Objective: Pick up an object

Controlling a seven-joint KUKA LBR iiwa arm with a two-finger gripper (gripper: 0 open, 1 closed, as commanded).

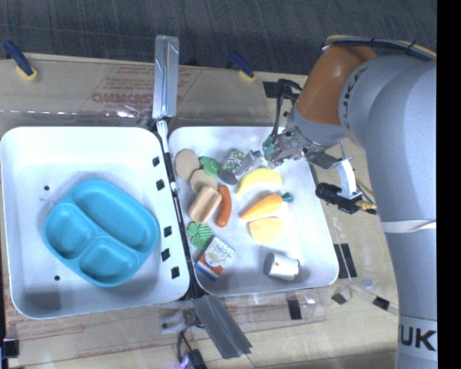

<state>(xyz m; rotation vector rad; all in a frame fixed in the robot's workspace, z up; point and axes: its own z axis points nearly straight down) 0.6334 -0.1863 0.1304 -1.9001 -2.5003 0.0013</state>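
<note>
**Q:** Where is the arm positioned?

**A:** The grey arm (403, 167) enters from the right of the camera view. Its orange band (326, 83) sits above the wrist, and the pincer (273, 151) is lowered over the upper part of the right bin (323, 241), near the back wall.

**Q:** Condition of the pincer?

**A:** Cannot tell. Wrist hardware and clutter mask the tip, and nothing can be confirmed as gripped.

**Q:** What lies directly below the tip?

**A:** A crumpled silvery wrapper (237, 160) sits just left of it, and a yellow lemon-shaped piece (260, 180) sits just below it. Whether the tip touches either cannot be resolved.

**Q:** List the remaining contents of the right bin.

**A:** An orange carrot-shaped piece (263, 205) lies under the lemon shape, with a yellow wedge (266, 229) beneath that. Toward the left wall are a tan round disc (187, 162), a tan bread-like roll (203, 204), and a red sausage shape (224, 206) touching the roll. A small printed carton (217, 256) and a white cup (281, 267) on its side lie near the front edge.

**Q:** And the left bin?

**A:** The left bin (31, 152) holds a blue divided tray (100, 231). Both bins rest side by side on the worktop (77, 83).
</note>
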